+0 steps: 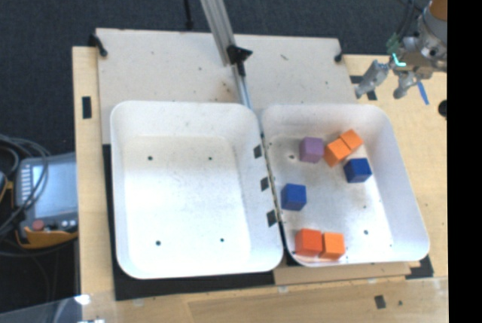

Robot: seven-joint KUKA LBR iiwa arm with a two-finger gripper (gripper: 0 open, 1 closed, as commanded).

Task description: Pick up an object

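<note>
Gripper [386, 80] poised above the bench beyond the right bin's [399, 163] far right corner — fingers spread apart, nothing between them. Within that bin: purple cube [311, 149] beside two touching orange cubes [343, 146], blue cube [357, 169], blue cube [294, 196], orange pair [318, 242] at the near wall.

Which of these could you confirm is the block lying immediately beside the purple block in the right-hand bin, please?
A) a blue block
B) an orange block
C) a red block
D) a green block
B: in the right bin, the purple block sits at the far side with an orange block close on its right; the blue blocks lie nearer the camera.
</note>
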